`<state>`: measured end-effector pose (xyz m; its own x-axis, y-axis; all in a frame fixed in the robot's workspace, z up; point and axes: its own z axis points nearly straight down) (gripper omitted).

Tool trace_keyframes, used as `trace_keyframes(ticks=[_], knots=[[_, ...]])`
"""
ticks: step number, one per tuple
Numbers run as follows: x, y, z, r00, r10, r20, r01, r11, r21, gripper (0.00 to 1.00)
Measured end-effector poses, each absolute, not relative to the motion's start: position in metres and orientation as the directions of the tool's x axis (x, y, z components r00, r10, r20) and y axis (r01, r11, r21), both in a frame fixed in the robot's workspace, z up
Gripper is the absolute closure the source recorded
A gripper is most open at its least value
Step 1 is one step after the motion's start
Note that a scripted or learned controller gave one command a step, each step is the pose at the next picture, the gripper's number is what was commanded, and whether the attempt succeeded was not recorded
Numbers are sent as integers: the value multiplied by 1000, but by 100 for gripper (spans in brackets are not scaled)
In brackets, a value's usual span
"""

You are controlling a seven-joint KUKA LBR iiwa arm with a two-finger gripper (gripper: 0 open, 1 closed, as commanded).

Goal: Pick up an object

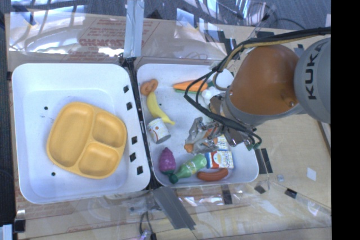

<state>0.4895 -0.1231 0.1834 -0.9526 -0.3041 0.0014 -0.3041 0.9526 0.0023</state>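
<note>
jaws [198,131] low in right bin [147,161]

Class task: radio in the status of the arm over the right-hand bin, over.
Pincer low in right bin, among toy food. Nothing seen gripped. Banana, small can, purple eggplant, green bottle, sausage crowd around.

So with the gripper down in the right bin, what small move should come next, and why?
Probably a short straight lift to test the grasp: the gripper sits low among the cluttered toys in the right bin, by the small carton, and its grip can't be judged from here.
</note>
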Motion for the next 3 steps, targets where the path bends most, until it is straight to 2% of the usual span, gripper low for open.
trace_keyframes(ticks=[1,2,3], knots=[[591,-116,245,-973,-231,-7,-231,973,-3,100],[519,-159,236,-987,-160,0,-160,987,-2,100],[550,-155,165,-969,-245,6,-245,969,4,100]])
